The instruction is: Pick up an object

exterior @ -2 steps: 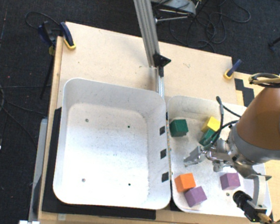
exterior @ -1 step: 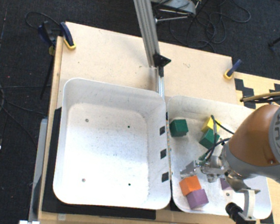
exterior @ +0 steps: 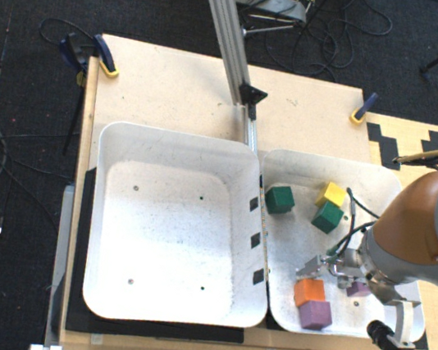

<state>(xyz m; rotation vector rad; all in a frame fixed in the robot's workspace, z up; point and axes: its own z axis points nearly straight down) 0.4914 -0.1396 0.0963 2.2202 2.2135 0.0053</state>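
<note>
My gripper (exterior: pixel 328 267) hangs low over the right bin (exterior: pixel 304 166), its metal fingers pointing toward the bin's middle; whether they stand apart or together I cannot tell from this slanted view, and nothing is visibly caught between them. Nearest the front rim lies a purple block (exterior: pixel 315 313), and touching it just behind is an orange block (exterior: pixel 308 291), which sits just beside and slightly below my fingertips. A small purple piece (exterior: pixel 359 289) shows to the right, partly hidden under my wrist. Farther back, well apart from these, a green block (exterior: pixel 327 219) rests against a yellow block (exterior: pixel 334 194), and another green block (exterior: pixel 280 198) stands alone near the divider between the bins. The left bin (exterior: pixel 100 192) lies beyond that divider. I judge the orange block the likeliest target: it looks like a small, rigid, light cube with flat faces, neither fragile nor soft, though possibly smooth enough to slip. The best hold would be across two opposite flat sides, low on the body; its contact with the purple block leaves one face crowded, so the free pair of faces seems the safer choice.
</note>
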